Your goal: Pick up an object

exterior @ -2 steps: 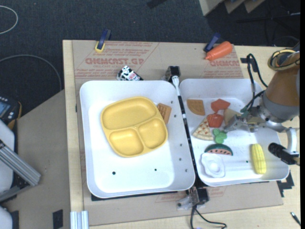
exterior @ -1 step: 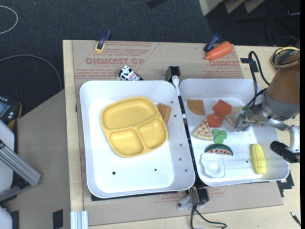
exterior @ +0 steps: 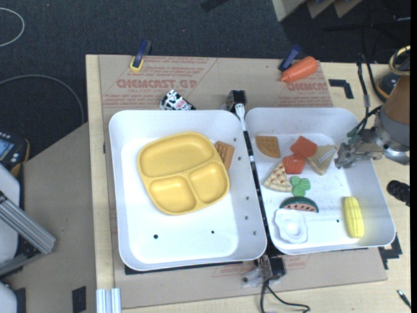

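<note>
From above, the left bin [exterior: 130, 233], a shallow white plastic tray with rounded corners, carries a glossy yellow divided plate [exterior: 184, 172] with three smooth compartments, and a waffle piece [exterior: 225, 152] with a tan grid texture is tucked against the plate's right edge. The right bin [exterior: 378, 194] holds a scatter of toy food: a brown toast slice [exterior: 268, 146], a red chunk [exterior: 303, 147], a smaller red piece [exterior: 294, 164], a beige wedge [exterior: 322, 161], a triangular pizza slice [exterior: 279, 177], a knobbly green piece [exterior: 300, 186], a watermelon slice [exterior: 299, 205] with a dark rind, a white fried egg [exterior: 290, 228] and a ribbed yellow corn cob [exterior: 353, 216]. The gripper [exterior: 344, 156] hangs low over the right bin's upper right part, just beside the beige wedge; whether its fingers are spread or closed cannot be told, and nothing shows between them. Both bins rest on a pale wooden board [exterior: 195, 80] printed with faded red lettering. On the board lie an orange carrot [exterior: 300, 70], a black-and-white cow figure [exterior: 176, 100] and a blue and yellow clamp [exterior: 139, 55]. Dark carpet [exterior: 65, 18] surrounds the bench.
</note>
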